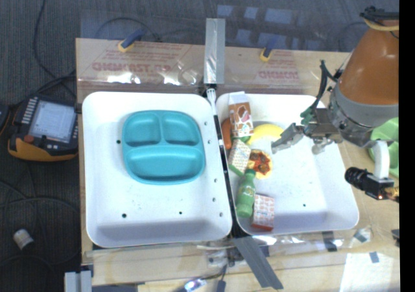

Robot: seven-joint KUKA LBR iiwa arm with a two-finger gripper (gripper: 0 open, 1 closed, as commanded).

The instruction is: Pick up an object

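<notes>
My gripper point(303, 141) hangs over the right bin point(324, 209), near its middle. Its two grey fingers are spread apart with nothing between them. One fingertip point(280, 143) points left toward a yellow lemon-like object point(266, 132). Along the bin's left side lie a small carton with a fruit picture point(240, 119), a crinkled snack packet point(249, 161), a green bottle point(246, 193) and a small red and white packet point(263, 211). All of them rest on the bin floor, left of the gripper.
The left bin point(110, 209) holds a teal divided plate point(163, 146). A metal strip point(214, 57) stands behind the divider between the bins. A handheld pendant point(42, 127) lies on the floor at the far left. A green object point(389, 132) sits at the right edge.
</notes>
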